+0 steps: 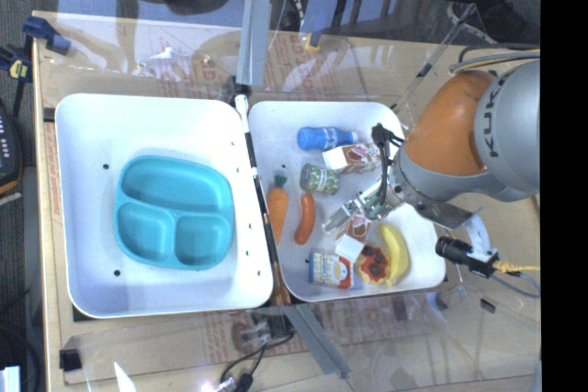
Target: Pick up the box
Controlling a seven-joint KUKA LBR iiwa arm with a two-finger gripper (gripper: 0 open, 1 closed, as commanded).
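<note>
Camera view | tool (pixel 365 205) low in right bin (pixel 276 128), grip state: cannot tell | box (pixel 352 158) at its 12 o'clock; banana (pixel 396 252) at 5

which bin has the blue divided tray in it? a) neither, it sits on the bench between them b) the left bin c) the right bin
b) The blue divided tray lies flat inside the left bin, while the right bin holds the food items such as the banana and the carrot.
</note>
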